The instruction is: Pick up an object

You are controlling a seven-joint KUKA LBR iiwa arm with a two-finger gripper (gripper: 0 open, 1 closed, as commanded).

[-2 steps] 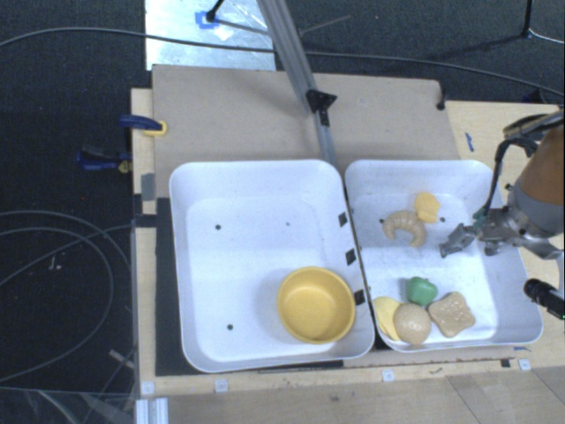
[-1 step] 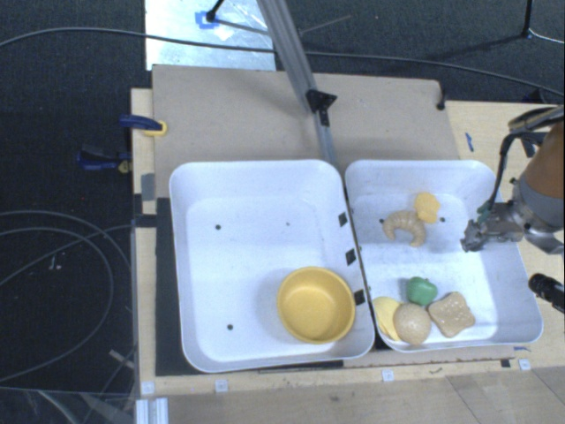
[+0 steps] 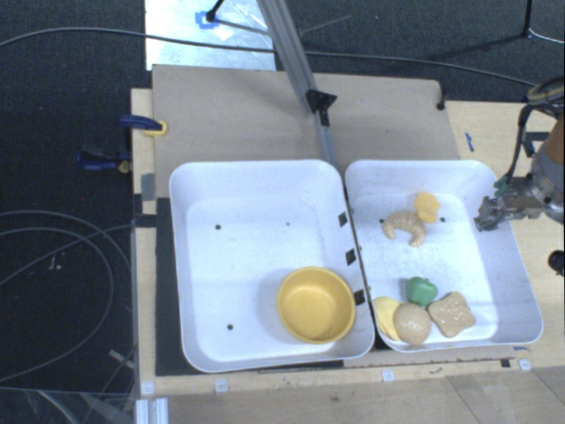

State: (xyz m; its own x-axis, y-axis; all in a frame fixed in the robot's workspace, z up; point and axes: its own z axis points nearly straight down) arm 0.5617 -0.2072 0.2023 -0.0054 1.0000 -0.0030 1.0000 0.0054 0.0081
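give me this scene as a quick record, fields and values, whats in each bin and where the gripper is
left bin: one yellow bowl, upright, near the front right corner
right bin: five small items
right bin, back group: tan croissant with a yellow piece just behind it
right bin, front group: green pepper, toast slice, round tan bun, yellow item at the left wall
gripper: over the right bin's right rim, holding nothing visible
task state: no object picked up yet

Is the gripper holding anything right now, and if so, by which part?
Nothing is held: the grey two-finger gripper hangs at the right white bin's right rim, apart from every item.
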